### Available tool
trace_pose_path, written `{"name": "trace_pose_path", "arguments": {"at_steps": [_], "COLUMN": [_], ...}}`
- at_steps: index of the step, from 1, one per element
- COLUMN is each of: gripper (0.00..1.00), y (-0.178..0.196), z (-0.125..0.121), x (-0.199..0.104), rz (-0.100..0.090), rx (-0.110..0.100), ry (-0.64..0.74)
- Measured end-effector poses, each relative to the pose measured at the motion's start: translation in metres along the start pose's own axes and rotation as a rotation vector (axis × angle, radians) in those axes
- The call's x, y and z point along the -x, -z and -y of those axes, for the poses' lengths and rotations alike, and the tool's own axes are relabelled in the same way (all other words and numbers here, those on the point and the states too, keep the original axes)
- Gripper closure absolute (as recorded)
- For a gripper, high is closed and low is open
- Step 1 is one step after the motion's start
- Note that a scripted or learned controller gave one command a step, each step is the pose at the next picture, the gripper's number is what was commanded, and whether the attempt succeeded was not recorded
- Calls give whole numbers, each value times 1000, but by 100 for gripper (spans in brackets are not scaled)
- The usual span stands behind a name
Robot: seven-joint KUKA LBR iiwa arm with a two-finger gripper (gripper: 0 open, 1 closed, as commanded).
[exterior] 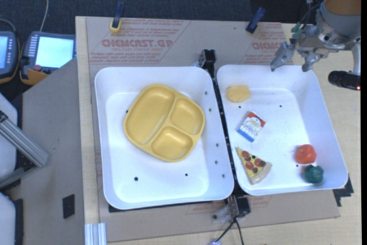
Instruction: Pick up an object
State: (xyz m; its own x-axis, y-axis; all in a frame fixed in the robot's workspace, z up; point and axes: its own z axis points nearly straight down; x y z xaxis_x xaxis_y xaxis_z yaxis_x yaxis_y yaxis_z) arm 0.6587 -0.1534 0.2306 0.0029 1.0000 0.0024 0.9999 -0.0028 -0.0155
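Observation:
My gripper [293, 59] hangs over the far rim of the right bin [327, 117], open, with nothing between its two fingers. Below it in that bin lie a yellow cookie-like piece [238, 93], a small red, white and blue carton [251, 126], a toy pizza slice [253, 164], a red tomato [305, 153] and a dark green piece [313, 174]. The nearest of them, the yellow piece, lies left of and nearer than the gripper.
The left bin [114, 169] holds a yellow divided plate [164, 122]. A black clamp [207, 58] sits between the bins at the far edge. Blue clips [117, 15] [255, 19] stand on the cardboard base. Screens lie off the bench at left.

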Motion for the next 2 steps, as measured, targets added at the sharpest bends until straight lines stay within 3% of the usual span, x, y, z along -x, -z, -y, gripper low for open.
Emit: {"name": "trace_pose_path", "arguments": {"at_steps": [1, 2], "gripper": [0, 0], "y": [10, -52], "z": [-2, -2], "x": [-1, -4], "rz": [2, 2], "rx": [15, 11], "ry": [3, 3]}}
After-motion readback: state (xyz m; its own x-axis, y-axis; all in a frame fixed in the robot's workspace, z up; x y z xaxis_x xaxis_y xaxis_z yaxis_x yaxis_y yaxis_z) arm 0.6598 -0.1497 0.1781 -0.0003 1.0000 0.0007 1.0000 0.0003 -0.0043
